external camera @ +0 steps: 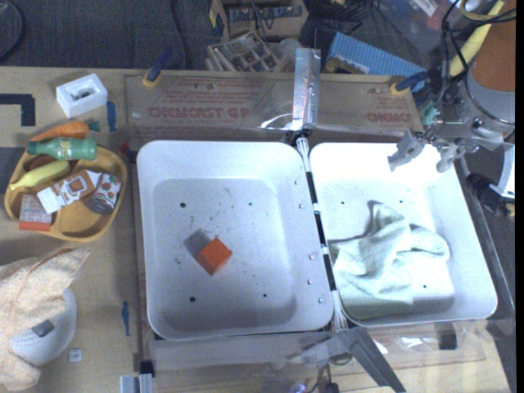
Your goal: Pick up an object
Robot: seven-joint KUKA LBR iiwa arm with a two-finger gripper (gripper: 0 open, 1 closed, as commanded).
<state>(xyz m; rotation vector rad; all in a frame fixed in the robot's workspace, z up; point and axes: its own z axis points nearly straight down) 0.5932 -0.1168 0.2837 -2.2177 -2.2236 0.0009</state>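
An orange cube point(215, 255) lies in the left bin point(164, 170), a little left of its middle. A crumpled pale cloth point(393, 256) fills much of the right bin point(479, 293). My gripper point(426, 151) hangs over the far right part of the right bin, above and beyond the cloth. Its two grey fingers point(404, 150) are spread apart with nothing between them. The arm's orange band sits at the top right corner of the view.
A wooden bowl point(97, 226) of toy food stands left of the bins. A white box point(82, 94) sits at the far left back, and a beige cloth point(33, 301) lies at the front left. Clear panels point(213, 105) stand behind the bins.
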